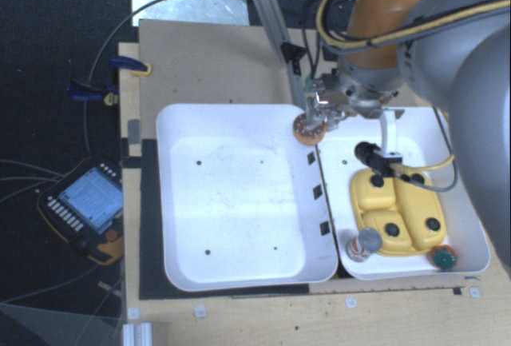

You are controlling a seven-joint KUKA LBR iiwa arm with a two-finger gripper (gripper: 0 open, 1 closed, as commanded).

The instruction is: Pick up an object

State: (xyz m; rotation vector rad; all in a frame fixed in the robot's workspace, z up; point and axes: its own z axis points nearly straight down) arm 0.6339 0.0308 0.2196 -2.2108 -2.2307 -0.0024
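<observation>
Gripping small round brown object, tool above rim between bins; no clear long axis.

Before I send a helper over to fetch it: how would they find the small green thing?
Look at the right-hand white bin and go to its near right corner. The small green ball lies there beside the big yellow toy; it is the one green item, with a reddish patch.

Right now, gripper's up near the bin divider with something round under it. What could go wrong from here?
1. The small round brown object sits under the gripper, over the rims between the left bin and right bin; if dropped, it could land in either.
2. Whether it is truly gripped is unclear, so a lift may leave it.
</observation>
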